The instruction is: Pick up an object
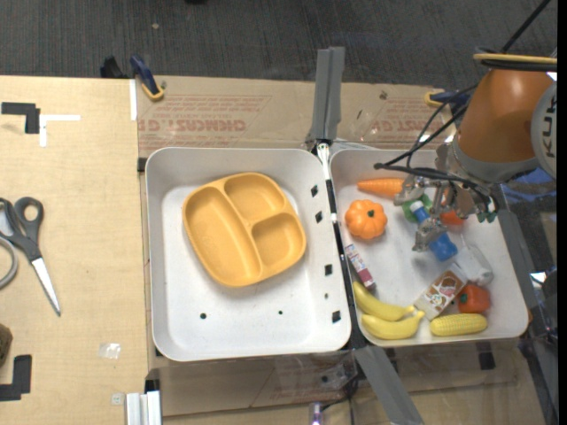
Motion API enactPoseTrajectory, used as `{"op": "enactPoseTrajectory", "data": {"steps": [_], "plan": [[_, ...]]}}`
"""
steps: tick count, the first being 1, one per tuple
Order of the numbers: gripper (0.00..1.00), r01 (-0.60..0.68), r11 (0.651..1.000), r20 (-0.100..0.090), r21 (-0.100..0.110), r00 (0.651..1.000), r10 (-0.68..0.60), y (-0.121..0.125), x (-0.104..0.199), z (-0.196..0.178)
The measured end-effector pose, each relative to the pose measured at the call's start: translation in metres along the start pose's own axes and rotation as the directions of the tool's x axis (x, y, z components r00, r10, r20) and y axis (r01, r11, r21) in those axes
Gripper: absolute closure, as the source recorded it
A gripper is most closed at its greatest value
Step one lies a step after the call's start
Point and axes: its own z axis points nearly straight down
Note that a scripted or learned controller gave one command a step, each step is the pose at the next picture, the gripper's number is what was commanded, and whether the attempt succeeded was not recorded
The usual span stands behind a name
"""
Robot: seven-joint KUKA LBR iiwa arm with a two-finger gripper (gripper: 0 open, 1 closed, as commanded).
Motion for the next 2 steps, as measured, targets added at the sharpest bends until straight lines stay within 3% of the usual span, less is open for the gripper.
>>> {"op": "enactPoseTrajectory", "data": {"steps": [1, 2], "plan": [[0.00, -0.099, 0.995, -0.004, -0.002, 0.995, 0.099, 0.002, -0.014, 0.010], [0.00, -0.078, 0.997, -0.037, -0.011, 0.996, 0.078, -0.038, -0.026, 0.016]]}}
